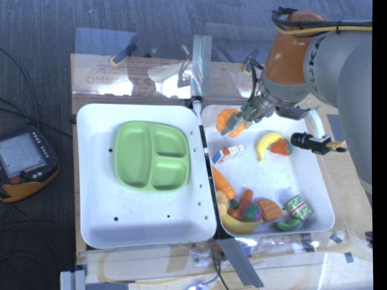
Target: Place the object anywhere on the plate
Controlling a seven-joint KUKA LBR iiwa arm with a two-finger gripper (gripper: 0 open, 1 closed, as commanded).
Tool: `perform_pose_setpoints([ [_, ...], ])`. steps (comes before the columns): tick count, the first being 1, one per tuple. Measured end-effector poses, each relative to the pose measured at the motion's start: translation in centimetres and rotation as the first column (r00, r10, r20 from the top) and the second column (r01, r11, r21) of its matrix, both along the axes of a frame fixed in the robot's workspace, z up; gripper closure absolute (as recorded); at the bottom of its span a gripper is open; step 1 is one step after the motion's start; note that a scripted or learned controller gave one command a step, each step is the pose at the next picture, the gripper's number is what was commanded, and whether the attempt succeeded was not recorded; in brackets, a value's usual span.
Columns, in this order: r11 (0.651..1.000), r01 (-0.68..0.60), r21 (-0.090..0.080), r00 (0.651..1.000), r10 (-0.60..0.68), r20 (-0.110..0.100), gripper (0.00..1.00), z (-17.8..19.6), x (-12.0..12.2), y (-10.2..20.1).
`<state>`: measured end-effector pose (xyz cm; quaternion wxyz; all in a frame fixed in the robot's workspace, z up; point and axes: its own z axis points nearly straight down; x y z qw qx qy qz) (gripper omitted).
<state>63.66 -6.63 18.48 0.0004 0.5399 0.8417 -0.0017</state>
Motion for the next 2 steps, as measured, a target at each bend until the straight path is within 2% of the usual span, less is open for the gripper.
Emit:
perform_pose_setpoints([
  [1, 0.935, -0.356, 0.004, 0.935, 0.356, 0.002, 1.00, 2.49, -6.83, 8.15],
  [2, 0.935, -0.353, 0.004, 0.935, 0.353, 0.000, 0.00, 2.41, -6.86, 8.01],
])
